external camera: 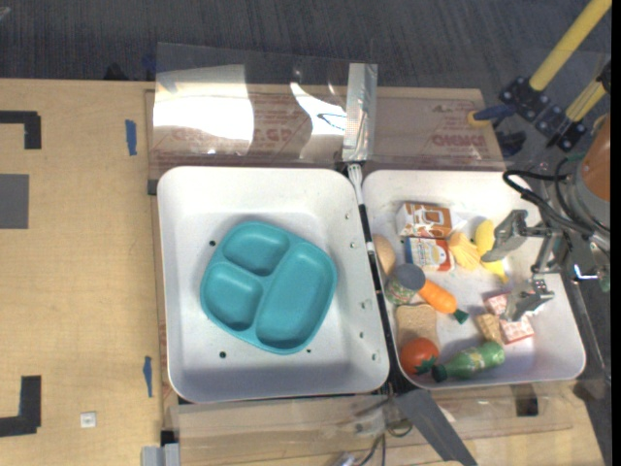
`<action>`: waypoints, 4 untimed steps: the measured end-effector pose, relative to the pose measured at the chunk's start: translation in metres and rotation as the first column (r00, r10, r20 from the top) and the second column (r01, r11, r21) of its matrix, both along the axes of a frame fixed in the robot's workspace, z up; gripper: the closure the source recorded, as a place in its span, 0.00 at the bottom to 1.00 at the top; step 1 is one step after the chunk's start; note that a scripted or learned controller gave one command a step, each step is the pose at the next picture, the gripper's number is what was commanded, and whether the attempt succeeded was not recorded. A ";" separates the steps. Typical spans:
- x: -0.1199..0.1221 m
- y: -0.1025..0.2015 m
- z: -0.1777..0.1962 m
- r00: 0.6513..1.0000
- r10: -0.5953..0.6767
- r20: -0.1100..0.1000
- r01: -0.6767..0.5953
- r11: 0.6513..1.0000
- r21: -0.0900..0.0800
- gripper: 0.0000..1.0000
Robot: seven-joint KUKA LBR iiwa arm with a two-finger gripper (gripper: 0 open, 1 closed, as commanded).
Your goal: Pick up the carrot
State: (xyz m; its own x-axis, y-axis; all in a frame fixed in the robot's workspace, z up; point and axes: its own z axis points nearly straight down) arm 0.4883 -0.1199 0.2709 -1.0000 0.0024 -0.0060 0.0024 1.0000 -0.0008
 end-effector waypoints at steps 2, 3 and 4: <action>0.019 0.032 -0.146 0.995 -0.095 0.007 0.095 0.995 0.000 0.00; 0.090 0.029 -0.176 0.978 -0.209 0.005 0.209 0.978 0.003 0.00; 0.093 0.030 -0.164 0.978 -0.206 0.014 0.206 0.979 0.004 1.00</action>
State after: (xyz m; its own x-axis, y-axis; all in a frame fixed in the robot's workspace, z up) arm 0.5808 -0.0894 0.1071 -0.9778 0.2086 -0.0205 0.2086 0.9780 0.0032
